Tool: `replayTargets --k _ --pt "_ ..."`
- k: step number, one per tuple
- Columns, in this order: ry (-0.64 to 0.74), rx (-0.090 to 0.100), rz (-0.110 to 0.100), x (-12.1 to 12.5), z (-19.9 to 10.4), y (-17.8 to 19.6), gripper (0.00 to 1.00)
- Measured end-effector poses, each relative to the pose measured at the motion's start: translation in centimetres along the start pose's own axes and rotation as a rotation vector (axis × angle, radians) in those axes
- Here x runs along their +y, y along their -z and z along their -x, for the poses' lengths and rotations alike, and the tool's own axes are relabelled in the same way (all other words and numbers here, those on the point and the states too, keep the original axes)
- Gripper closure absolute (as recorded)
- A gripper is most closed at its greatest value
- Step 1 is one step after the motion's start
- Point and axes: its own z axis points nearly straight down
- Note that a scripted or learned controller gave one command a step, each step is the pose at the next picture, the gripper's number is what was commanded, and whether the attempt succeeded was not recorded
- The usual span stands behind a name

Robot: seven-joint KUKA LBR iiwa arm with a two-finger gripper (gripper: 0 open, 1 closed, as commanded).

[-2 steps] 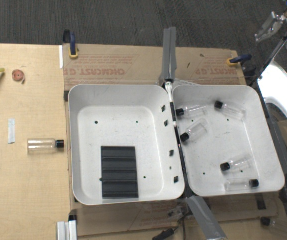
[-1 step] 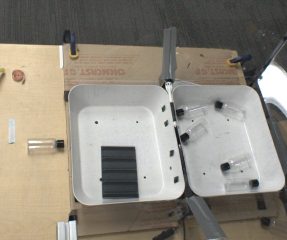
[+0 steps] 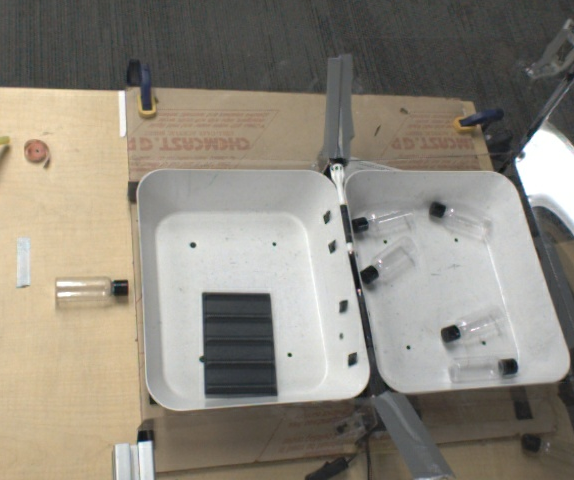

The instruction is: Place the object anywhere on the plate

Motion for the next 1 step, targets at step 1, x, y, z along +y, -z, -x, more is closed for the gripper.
replayTargets --k 1 --pt "-0.121 0.0 -0.001 -6.05 7.98 0.03 0.0"
